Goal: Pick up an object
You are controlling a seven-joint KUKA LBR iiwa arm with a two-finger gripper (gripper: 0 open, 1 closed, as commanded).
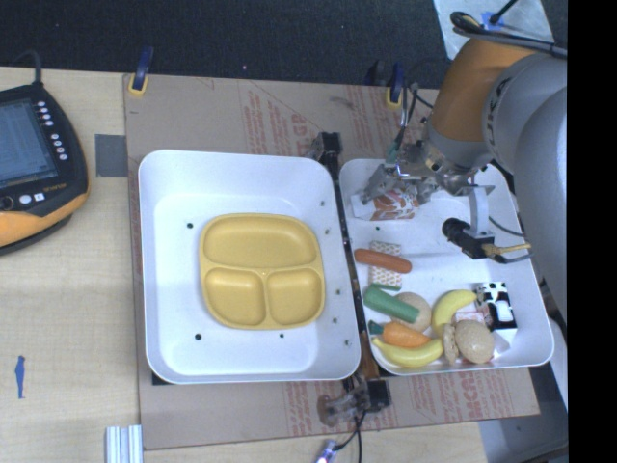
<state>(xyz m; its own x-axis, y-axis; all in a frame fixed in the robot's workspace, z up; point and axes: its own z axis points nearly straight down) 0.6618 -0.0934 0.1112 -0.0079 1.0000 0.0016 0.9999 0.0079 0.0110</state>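
Teach pendant (34, 167) seen at the bench's (77, 287) nine o'clock, yellow divided tray (261, 269) set in the left bin (164, 258), toy foods (424, 321) heaped at the right bin's (525, 292) six o'clock, gripper (393, 193) lowered at its eleven o'clock over a red-and-white packet (395, 204), grip state not discernible

Red printed lettering runs in lines across the brown cardboard sheet (241, 114) under the two white bins, too small and faint to be read. The lit screen of the orange-and-black handheld control pendant (29, 157) at the bench's left edge shows nothing legible, and the buttons beside it carry no readable marks.
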